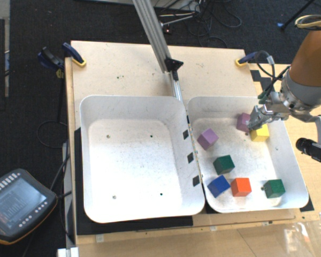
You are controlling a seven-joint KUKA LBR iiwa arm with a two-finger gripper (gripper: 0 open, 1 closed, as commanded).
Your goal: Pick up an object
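Nearest the camera, blue cube (pixel 218 186), orange cube (pixel 241 186) and green cube (pixel 274 188) lie untouched in right bin (pixel 294 167); gripper (pixel 255 124), finger state indiscernible, sits between purple cube (pixel 243 122) and yellow cube (pixel 260 133), risking a nudge instead of a grasp.

Arm (pixel 309 63) reaching in from right — wrist angled downward

Fixed overhead, slanted, probably mid-range, both bins (pixel 134 103)

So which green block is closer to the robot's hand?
The dark green block in the middle of the right bin. The other green block sits in the bin's near right corner, farther from the hand.
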